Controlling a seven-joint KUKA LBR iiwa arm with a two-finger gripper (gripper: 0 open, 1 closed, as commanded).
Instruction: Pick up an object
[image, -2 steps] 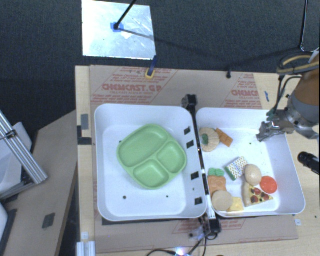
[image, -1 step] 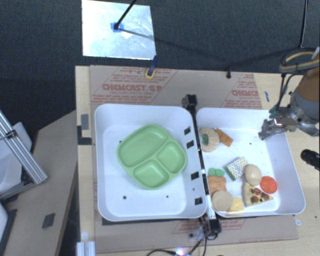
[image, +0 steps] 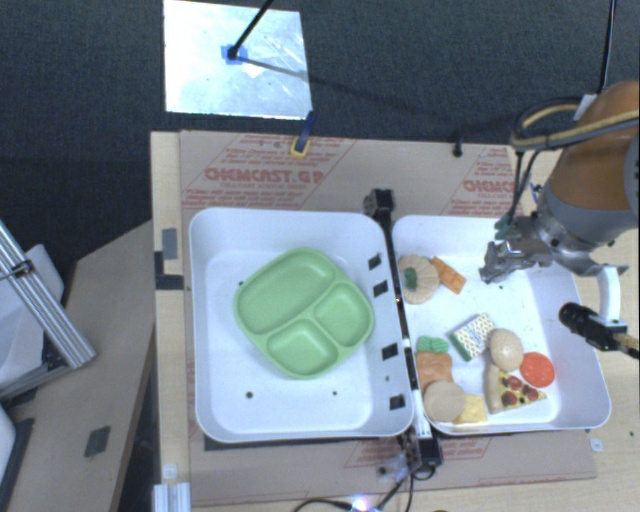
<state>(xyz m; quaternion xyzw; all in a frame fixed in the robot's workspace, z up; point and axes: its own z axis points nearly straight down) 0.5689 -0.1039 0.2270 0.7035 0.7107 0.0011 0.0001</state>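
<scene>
Gripper (image: 497, 262) hangs over the right bin's (image: 590, 340) far end; can't tell its finger state. The orange wedge (image: 449, 275) sits just left of it.

— What sits in the left bin (image: 215, 400)?

— A green tray (image: 303, 313), three compartments, lying near the middle.

— And behind the bins, toward twelve o'clock?

— A brown board (image: 262, 165) with red lettering under both bins, a yellow clip (image: 300, 147) at its far edge, and a shiny foil sheet (image: 238, 58) on the dark floor beyond.

— At nine o'clock?

— Metal rails (image: 35, 300) beside the bench.
</scene>
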